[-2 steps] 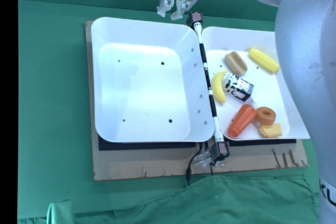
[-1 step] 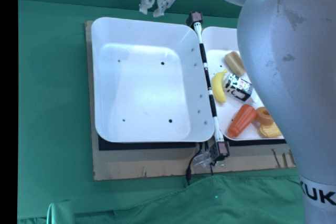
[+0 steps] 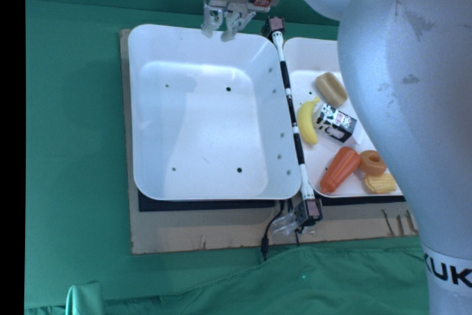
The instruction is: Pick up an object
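Note:
My gripper (image 3: 220,29) hangs over the far rim of the left white bin (image 3: 147,55), high above its floor. Its two short fingers (image 3: 209,24) stand slightly apart, open, with nothing between them. The objects lie in the right bin (image 3: 296,49), partly hidden by my arm: a tan bread roll (image 3: 331,88), a yellow banana (image 3: 306,122), a black-and-white can (image 3: 336,123), an orange carrot (image 3: 340,168), a small orange ring (image 3: 372,161) and a yellow pastry piece (image 3: 380,184). All of them are well to the right of and nearer the camera than the gripper.
A black-and-white striped bar (image 3: 289,103) runs along the divide between the two bins. Both bins rest on a brown board (image 3: 206,238) over green cloth. My large grey arm (image 3: 398,85) covers the right bin's right side.

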You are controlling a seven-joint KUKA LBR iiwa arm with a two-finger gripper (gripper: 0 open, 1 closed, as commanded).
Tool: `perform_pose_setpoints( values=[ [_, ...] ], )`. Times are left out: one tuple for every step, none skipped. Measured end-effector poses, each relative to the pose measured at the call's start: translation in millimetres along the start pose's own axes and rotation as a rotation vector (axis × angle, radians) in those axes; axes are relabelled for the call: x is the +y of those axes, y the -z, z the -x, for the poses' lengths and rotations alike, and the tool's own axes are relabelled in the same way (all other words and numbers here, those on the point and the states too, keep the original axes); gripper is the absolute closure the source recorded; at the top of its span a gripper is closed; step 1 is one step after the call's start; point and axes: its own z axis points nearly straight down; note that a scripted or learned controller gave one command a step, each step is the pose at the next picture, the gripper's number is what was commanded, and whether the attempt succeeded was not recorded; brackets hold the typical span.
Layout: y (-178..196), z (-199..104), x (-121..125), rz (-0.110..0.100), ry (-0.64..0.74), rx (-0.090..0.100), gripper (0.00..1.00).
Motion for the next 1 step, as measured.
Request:
perform_pose_setpoints(
  values=[
    [44.7, -22.6, 15.9, 0.010, 0.004, 0.005, 1.00]
  ],
)
